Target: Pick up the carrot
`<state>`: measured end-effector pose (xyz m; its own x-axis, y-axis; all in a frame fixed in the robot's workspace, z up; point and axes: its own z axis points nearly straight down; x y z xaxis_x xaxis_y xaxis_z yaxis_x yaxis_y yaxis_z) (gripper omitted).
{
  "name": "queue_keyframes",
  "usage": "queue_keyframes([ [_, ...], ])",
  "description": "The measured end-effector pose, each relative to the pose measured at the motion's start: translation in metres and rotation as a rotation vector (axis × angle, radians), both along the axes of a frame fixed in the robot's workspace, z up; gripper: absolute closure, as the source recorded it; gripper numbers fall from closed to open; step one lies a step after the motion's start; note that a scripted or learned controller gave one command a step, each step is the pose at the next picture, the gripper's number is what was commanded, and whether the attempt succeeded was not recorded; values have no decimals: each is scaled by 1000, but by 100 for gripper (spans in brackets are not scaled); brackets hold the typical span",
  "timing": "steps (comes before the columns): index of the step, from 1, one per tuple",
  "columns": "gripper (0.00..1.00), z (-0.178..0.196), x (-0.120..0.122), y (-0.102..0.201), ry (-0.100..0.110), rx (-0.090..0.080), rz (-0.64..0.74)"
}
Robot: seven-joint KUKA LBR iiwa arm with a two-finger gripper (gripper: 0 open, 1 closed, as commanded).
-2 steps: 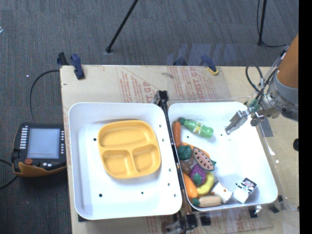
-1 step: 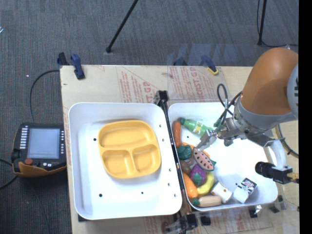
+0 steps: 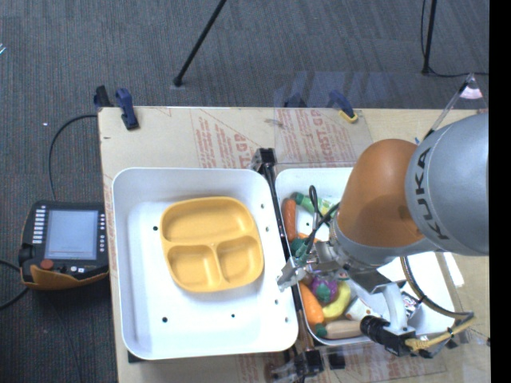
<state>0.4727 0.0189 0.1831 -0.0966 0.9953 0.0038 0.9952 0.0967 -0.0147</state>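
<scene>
My arm [image 3: 435, 190] reaches in from the right, its orange band bulging above my wrist. My gripper [image 3: 307, 268] hangs low beneath it, pointing down and left.

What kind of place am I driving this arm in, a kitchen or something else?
Most likely a robotics lab, not a kitchen: a bench with clamps on its edge, a teach pendant on the carpet, stand legs behind, and toy food like the carrot in a white bin.
</scene>
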Motion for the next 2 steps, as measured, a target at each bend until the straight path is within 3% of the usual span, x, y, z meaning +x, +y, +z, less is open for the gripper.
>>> queue_keyframes([
  [1,0,2,2,-59,-7,-1,112],
  [2,0,3,2,-4,-8,5,498],
])
